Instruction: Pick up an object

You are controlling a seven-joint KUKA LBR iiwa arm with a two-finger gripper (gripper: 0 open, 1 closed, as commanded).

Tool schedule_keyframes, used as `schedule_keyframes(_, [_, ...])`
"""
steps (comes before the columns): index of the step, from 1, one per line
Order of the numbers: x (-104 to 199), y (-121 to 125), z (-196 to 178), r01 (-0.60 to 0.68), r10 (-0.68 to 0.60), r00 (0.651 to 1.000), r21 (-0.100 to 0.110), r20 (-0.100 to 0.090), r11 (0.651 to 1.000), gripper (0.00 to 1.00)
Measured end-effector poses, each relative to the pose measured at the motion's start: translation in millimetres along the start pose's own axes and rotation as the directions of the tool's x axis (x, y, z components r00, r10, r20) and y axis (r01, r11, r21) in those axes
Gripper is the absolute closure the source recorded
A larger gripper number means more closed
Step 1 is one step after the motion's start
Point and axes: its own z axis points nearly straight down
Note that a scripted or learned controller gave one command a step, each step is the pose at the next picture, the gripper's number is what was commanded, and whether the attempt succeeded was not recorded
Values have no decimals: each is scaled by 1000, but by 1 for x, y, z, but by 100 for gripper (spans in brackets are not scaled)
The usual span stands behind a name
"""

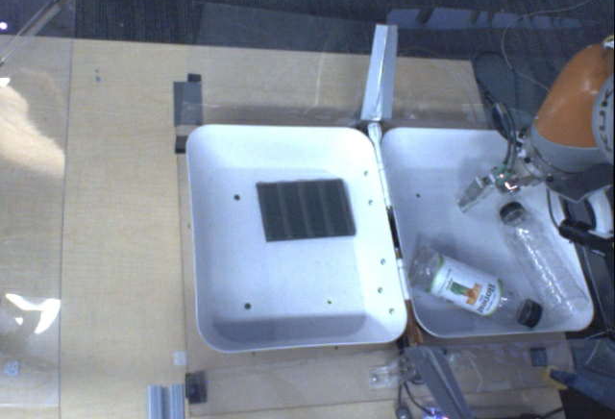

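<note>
In the right bin lie two bottles. A crumpled clear bottle with a white, green and orange label lies near the front wall, its black cap pointing right. A second clear plastic bottle lies along the right side, with its black cap toward the back. My gripper hangs over the middle of this bin, just left of that cap and apart from both bottles. The grey arm with its orange band reaches in from the right.
A dark ribbed rectangular pad lies flat in the middle of the left bin. A metal divider stands behind the seam between the bins. The wooden bench spreads out to the left.
</note>
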Motion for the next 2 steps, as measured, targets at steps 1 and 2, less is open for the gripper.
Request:
schedule_keyframes(1, [1, -1, 0, 42, -42, 999, 0, 0, 999, 0])
schedule_keyframes(2, [-1, 4, 0, 72, -72, 997, 0, 1, 997, 0])
